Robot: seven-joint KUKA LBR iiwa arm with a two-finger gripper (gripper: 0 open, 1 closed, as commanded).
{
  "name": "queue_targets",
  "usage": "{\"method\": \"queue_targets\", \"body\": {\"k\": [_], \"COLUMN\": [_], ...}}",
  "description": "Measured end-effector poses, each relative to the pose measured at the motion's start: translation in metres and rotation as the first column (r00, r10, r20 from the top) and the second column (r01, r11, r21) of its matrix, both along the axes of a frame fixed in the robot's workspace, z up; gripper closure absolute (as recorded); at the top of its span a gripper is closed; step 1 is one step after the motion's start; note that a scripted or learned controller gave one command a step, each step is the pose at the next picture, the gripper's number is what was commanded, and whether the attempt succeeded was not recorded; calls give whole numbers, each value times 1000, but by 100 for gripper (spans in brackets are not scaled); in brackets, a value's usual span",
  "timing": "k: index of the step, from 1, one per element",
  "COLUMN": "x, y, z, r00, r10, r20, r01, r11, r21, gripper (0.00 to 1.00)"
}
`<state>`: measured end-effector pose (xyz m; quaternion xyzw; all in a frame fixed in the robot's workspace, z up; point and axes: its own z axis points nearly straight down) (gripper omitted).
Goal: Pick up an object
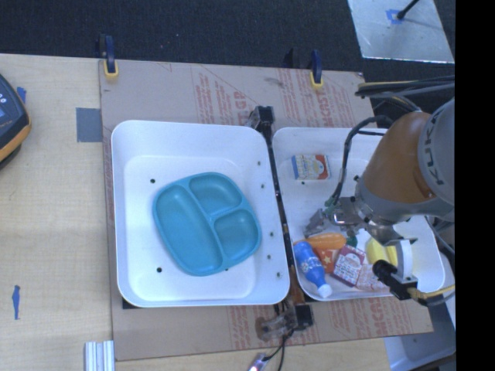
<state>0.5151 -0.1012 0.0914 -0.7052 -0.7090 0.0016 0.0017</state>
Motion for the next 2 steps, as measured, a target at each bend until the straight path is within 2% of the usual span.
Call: {"method": "queue_targets", "body": {"k": [1, 2], "x": [74, 35], "y": [-30, 0], "z": [96, 0], "r00": [1000, 1000], "r10": [-2, -2], "r20": [5, -1], "r01": [2, 2], "r11": [1000, 1000], "r21": [-1, 0], "gripper": [0, 0]}}
